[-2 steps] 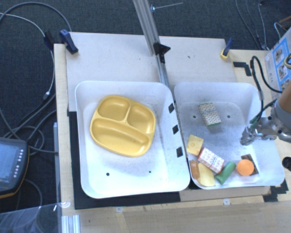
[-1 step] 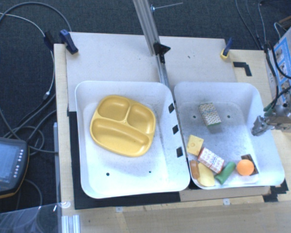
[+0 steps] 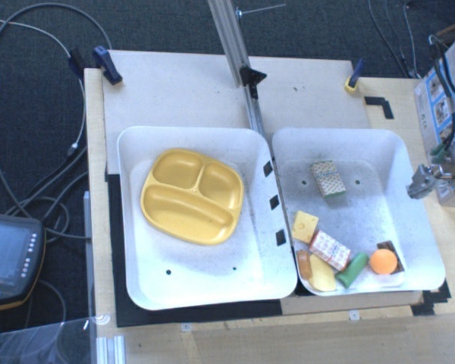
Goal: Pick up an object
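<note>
Here the gripper (image 3: 422,182) sits at the right bin's (image 3: 364,139) right rim, over no object; whether it is open I cannot tell. An orange ball (image 3: 384,261), green cylinder (image 3: 352,270) and patterned box (image 3: 327,177) lie in that bin, a yellow divided plate (image 3: 192,196) in the left bin (image 3: 136,279)

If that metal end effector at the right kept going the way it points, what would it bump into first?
Probably the right bin's rim: the end effector sits just outside it, pointing left. Clearing that, the patterned box looks next, though depth is unclear.
</note>
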`<action>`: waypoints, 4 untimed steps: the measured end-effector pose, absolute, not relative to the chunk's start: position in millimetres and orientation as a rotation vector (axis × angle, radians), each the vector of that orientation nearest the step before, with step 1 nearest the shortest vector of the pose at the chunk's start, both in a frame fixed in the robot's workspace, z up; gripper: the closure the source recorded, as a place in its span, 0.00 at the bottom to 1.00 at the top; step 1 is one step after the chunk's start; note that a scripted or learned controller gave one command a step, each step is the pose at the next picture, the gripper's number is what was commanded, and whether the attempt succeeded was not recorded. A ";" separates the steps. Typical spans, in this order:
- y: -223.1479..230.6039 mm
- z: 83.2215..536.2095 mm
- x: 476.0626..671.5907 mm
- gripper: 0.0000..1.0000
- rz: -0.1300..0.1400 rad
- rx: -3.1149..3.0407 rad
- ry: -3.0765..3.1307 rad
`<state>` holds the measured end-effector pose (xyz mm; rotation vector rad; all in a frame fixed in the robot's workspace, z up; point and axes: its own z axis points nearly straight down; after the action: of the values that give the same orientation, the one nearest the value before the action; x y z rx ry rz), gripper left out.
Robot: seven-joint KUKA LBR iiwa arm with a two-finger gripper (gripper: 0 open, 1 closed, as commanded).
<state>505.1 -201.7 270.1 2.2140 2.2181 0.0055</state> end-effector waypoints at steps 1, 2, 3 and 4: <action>-152.5 274.7 510.6 1.00 0.004 2.214 2.229; -104.2 261.7 505.5 1.00 0.001 2.218 2.231; -44.5 265.0 508.3 1.00 0.003 2.214 2.233; 12.4 247.2 514.1 1.00 -0.001 2.218 2.232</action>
<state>514.1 12.4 247.2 2.2175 2.2324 -0.0013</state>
